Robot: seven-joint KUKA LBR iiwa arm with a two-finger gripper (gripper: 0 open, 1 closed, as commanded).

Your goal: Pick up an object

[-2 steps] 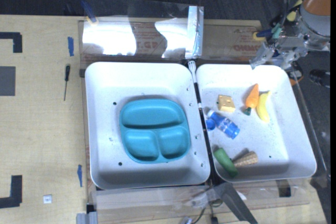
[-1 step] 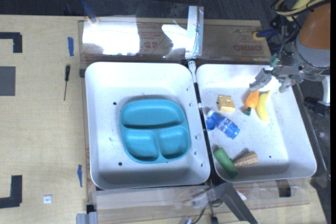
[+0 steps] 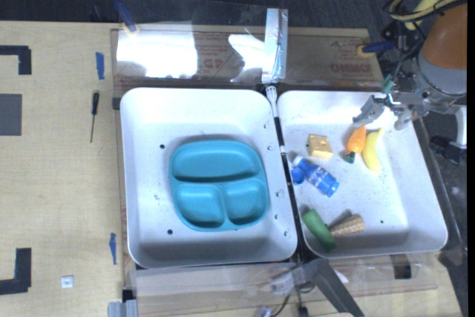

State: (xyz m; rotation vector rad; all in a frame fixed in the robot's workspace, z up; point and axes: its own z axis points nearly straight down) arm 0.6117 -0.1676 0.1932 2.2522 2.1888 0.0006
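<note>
Arm cut off at right edge; gripper small and blurred, finger state unclear.

No words or numbers can be read here. The brown board at the far side, behind the right bin, has some faint printed letters, but they are too blurry to make out. The small yellow block in that bin has dark marks on it, too tiny to read.
</note>
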